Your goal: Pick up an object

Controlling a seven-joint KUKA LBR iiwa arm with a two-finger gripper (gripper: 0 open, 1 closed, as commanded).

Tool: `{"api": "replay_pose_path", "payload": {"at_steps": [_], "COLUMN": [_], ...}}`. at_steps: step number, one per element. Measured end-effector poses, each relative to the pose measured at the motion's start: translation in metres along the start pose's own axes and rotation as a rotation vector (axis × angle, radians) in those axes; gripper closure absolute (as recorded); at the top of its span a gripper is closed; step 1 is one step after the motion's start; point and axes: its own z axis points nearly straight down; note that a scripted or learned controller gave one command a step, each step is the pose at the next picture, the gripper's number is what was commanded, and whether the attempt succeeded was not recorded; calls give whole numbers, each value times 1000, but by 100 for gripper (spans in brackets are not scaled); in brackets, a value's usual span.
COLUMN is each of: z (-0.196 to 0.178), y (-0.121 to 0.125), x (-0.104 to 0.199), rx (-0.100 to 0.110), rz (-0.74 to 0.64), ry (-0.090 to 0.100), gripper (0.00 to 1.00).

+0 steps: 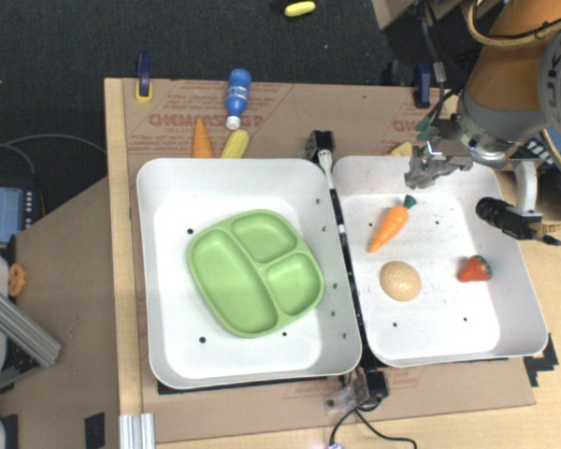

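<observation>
Over the right bin, the pincer hangs above the carrot.

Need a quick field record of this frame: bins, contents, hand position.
left bin: holds a green divided plate
right bin: holds a toy carrot, a beige egg-shaped object, a toy strawberry
hand: above the right bin's far edge, just beyond the carrot's leafy end, nothing seen in it
bench behind left bin: small bottle with blue cap, orange piece, yellow piece
</observation>
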Motion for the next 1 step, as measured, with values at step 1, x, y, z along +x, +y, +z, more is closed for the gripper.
{"api": "replay_pose_path", "payload": {"at_steps": [1], "z": [8], "y": [-1], "x": [1], "rx": [11], "rz": [0], "ry": [2], "gripper": [0]}}
